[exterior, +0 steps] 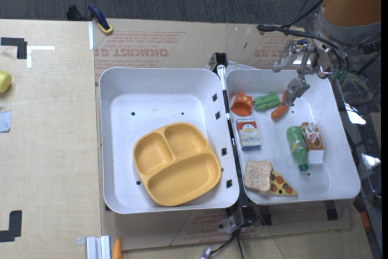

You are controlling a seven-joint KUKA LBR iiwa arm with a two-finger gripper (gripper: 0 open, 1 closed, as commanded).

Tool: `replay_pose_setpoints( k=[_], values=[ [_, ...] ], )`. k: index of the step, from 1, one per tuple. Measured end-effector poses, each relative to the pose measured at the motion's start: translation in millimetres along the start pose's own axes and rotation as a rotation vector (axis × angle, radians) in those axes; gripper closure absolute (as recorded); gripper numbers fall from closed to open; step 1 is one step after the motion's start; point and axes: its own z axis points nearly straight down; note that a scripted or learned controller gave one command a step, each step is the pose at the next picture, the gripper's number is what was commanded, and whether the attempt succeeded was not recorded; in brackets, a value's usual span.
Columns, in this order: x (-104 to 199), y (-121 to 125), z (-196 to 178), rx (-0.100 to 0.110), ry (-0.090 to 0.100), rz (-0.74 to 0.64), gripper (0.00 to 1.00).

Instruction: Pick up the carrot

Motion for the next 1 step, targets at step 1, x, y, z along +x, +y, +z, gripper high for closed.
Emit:
replay_pose_setpoints(
  k=[1],
  values=[
    [52.9,74.0,33.7,0.000,0.002,0.241,0.00]
  ],
)
